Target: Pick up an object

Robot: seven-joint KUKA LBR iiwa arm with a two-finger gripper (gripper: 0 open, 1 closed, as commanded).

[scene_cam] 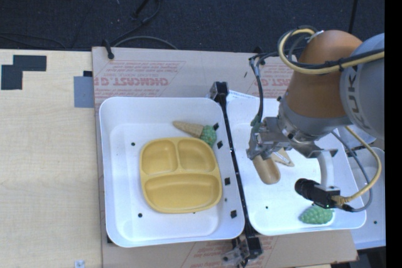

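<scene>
My gripper (pixel 262 151) hangs over the left part of the right bin (pixel 352 223), under the orange wrist band. A tan, loaf-shaped object (pixel 268 171) sits directly below it, its upper end hidden by the gripper body. A pale wedge-shaped piece (pixel 284 159) pokes out just to the right of the gripper. A green bumpy object (pixel 316 216) lies near the front right corner of the same bin. In the left bin (pixel 119 223) lie a yellow divided plate (pixel 181 174) and a tan cone with a green top (pixel 197 130).
A black divider (pixel 227 154) runs between the two bins, close to the gripper's left side. The cone lies along the plate's far edge, near that divider. The arm covers the back of the right bin.
</scene>
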